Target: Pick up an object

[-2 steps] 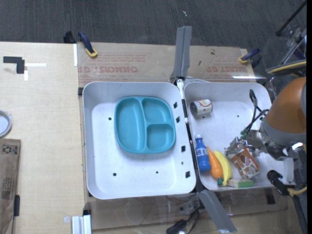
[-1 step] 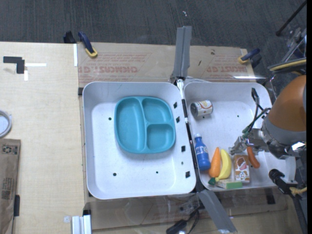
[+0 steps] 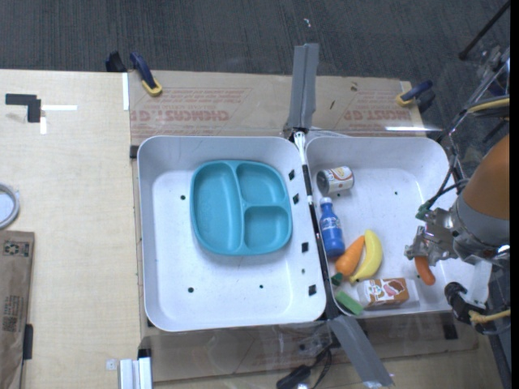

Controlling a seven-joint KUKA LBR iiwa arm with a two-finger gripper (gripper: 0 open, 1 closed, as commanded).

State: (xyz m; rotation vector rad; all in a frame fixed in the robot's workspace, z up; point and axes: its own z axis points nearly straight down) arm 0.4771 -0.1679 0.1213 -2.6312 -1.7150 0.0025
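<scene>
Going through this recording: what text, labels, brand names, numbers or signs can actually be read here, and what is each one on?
"CHEMCAST GP" or similar: red mirrored print on the brown-papered sheet behind the bins; exact letters uncertain.
Recycling-type symbol: on the brown paper bag at the left edge; any words are unreadable.
Blue bottle: label too small to read.
Can: label blurred.
Small carton: print too small to read.

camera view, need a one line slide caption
Gripper over right bin by banana; teal tray in left bin.
</scene>
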